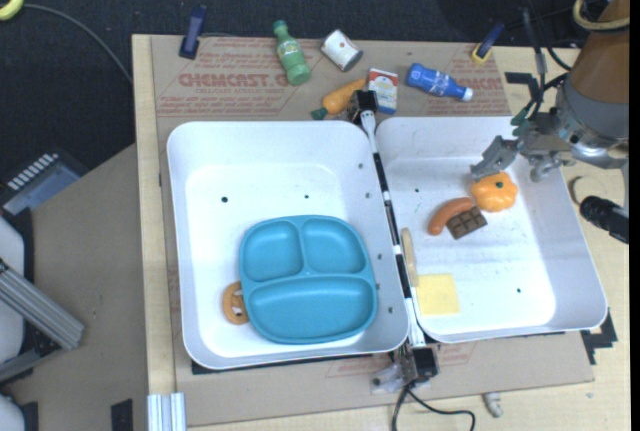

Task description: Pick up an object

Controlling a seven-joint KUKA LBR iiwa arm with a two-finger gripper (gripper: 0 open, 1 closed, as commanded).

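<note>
In the right bin lie an orange fruit, a reddish sausage, a small brown block touching it, and a flat yellow square. My gripper hangs over the bin's far right part, just above and behind the orange fruit. Its fingers are spread open with nothing between them. The left bin holds a blue divided plate with a brown pretzel partly tucked under its left edge.
Behind the bins on the board lie a green bottle, a white can, a blue bottle, a carrot, a small carton and a blue marker. A divider ridge separates the bins.
</note>
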